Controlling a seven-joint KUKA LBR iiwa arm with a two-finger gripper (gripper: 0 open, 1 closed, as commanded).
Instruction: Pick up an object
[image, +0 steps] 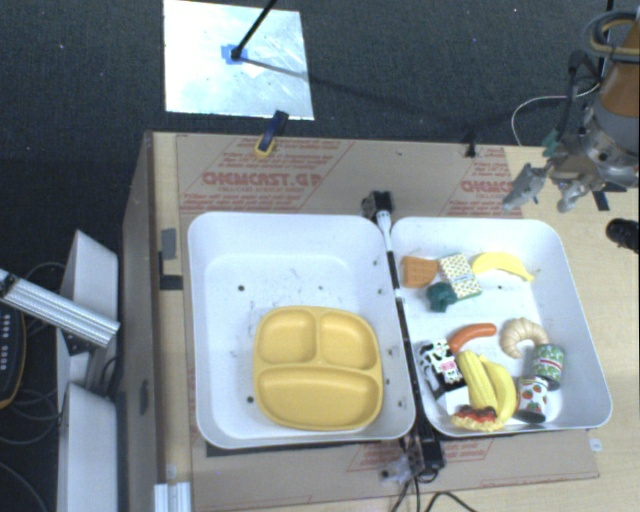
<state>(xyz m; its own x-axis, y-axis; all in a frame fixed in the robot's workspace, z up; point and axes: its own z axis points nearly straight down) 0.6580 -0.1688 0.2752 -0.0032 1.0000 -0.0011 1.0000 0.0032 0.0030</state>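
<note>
Yellow tray (318, 368) in left bin (215, 300); toys in right bin (570, 290).

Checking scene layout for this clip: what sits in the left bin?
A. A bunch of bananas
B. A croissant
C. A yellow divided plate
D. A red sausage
C. The yellow divided plate lies alone in the left bin, while the toy foods, such as the bananas, the croissant and the sausage, lie in the right bin.
</note>
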